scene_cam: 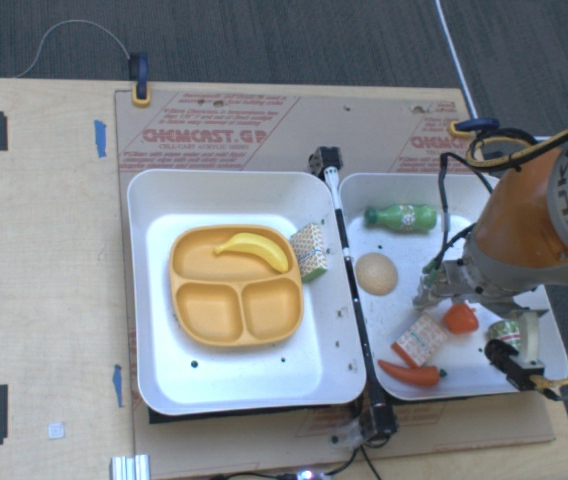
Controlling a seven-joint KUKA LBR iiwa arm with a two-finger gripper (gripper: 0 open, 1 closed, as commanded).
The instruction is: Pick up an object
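Jaws [434, 290] hover above a small red-checked white carton [423, 341].

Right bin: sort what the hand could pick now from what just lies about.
In play:
hand
tomato
patterned box
red pepper
beige ball
green bottle

Lying about:
banana
yellow divided plate
blue clamp

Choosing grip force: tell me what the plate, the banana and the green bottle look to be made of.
Plate: likely moulded plastic, matte yellow-orange, with smooth rounded dividers.
Banana: probably a plastic toy; evenly yellow and unblemished, though real fruit can't be ruled out.
Green bottle: seemingly glossy plastic, with a white label band and a faint highlight.
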